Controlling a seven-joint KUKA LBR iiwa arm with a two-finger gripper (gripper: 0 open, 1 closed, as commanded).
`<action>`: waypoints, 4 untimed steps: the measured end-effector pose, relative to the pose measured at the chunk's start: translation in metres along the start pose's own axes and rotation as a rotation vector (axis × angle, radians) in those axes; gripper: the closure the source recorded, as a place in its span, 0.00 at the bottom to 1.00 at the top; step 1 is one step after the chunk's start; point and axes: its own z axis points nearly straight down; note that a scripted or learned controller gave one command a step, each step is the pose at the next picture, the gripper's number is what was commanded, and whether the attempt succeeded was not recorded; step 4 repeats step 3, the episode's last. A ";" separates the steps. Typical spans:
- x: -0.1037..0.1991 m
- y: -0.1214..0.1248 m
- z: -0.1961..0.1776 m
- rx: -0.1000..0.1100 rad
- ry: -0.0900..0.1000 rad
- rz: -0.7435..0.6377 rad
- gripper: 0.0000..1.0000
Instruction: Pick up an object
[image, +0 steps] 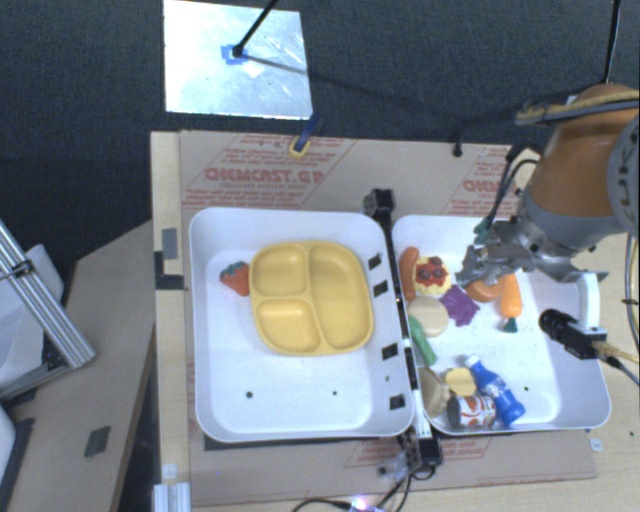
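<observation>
- My gripper (478, 268) is down in the right bin (560, 410), directly over the toy carrot (508, 293); I can't tell how its fingers stand.
- The carrot lies nearly upright in the view, its long axis running top to bottom, green tip pointing toward the bin's near edge. An orange piece just left of it sits under my gripper, too hidden to name.
- Left of the carrot: a purple toy (460, 304), touching a pale round piece (428, 318).
- Farther left of the carrot, a hot dog (409, 273) stands lengthwise by the bin's left wall, with a red-and-yellow toy (433, 271) beside it.
- Below the carrot, at the near edge: a blue bottle (497, 391) lying aslant, and a small can (470, 410) on its side.
- Well left of the carrot, the left bin (215, 400) holds a yellow divided plate (305, 298) and a toy strawberry (235, 277) at its left rim.
</observation>
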 end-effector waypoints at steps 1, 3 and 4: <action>-0.010 -0.003 0.006 0.002 -0.001 0.003 1.00; 0.000 -0.005 0.007 0.002 0.001 0.003 1.00; 0.000 -0.005 0.007 0.002 0.001 0.003 1.00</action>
